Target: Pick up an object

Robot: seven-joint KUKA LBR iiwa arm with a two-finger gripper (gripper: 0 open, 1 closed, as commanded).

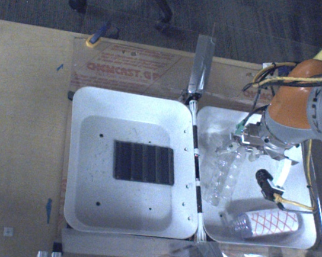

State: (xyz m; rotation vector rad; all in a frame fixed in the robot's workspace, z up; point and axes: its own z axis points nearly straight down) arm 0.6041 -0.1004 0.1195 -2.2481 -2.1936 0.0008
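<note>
In the right bin (pixel 306 239), clear plastic bottle (pixel 224 175) lying lengthwise near the dividing edge, ribbed and see-through; red-and-white checked pouch (pixel 273 221) along the near wall. Hand (pixel 254 140) above the bottle's far end, grip state impossible to tell. Left bin (pixel 89 108) with dark grate (pixel 144 162), open floor around it.

On the table (pixel 16 133), the left bin (pixel 92 108) holds a dark ribbed tray (pixel 144 163). In the right bin (pixel 306 236), the tool (pixel 249 138) hangs over a clear plastic bottle (pixel 224 176); a red-checked white pack (pixel 270 220) lies by its front edge.
</note>
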